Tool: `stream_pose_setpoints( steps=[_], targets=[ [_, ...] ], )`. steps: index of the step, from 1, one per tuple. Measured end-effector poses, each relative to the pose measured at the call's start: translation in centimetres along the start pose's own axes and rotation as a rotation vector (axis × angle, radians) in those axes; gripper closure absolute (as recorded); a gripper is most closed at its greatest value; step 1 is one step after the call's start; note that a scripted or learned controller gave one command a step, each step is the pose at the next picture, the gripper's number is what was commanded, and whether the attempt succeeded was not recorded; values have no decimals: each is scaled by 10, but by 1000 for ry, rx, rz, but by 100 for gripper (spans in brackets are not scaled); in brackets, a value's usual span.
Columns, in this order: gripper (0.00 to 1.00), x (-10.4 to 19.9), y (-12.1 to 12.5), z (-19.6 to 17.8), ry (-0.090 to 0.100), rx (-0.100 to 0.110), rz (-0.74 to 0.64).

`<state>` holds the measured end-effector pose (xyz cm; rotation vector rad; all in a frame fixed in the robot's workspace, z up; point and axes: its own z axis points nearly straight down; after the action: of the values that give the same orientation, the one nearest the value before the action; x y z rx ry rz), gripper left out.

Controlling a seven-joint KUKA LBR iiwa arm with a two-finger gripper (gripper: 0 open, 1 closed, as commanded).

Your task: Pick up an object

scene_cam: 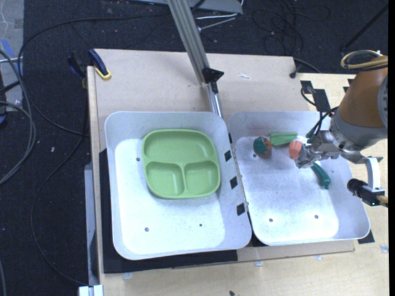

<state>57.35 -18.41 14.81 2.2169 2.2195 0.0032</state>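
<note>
A pale wooden bench top (154, 82) sits on dark speckled carpet (43, 184), stretching left of and behind the gripper. Black cables (37, 119) trail over the floor far to the gripper's left. A slanted grey metal pole (188, 32), possibly a camera mount, rises beyond it.
</note>
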Motion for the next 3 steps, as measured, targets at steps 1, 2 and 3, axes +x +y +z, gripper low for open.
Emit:
stream_pose_setpoints(
  steps=[1,2,3],
  targets=[
    [100,8,-3,-59,0,-2,-2],
    [100,17,4,-115,0,-3,-3],
    [100,61,8,-115,3,4,-6]
  ],
)
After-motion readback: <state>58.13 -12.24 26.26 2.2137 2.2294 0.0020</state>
